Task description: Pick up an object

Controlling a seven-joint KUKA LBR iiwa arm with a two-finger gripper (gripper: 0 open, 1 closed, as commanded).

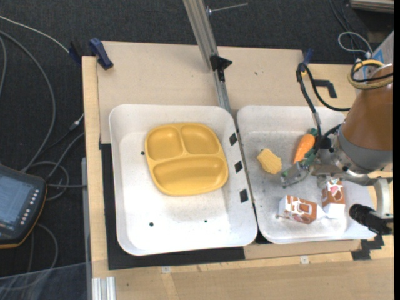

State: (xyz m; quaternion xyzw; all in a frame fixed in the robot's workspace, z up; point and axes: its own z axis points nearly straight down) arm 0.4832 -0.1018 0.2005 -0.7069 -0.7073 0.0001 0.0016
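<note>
The objects for picking all lie in the right bin [250, 186]. Nearest to me, at its front edge, I see a white and brown carton [299, 210] lying flat, and just beside it on the right a second small carton [334, 199] of the same colours. A little farther back, the gripper [294, 175] is low over the bin floor, between the cartons and a yellow piece of food [269, 161] that lies near the bin's middle. I cannot tell from here how the gripper stands, and I see nothing gripped in it. Behind the gripper an orange carrot [304, 146] lies tilted, close to the grey arm [369, 130]. In the left bin [125, 167] rests a yellow divided plate [185, 158] with three compartments.
</note>
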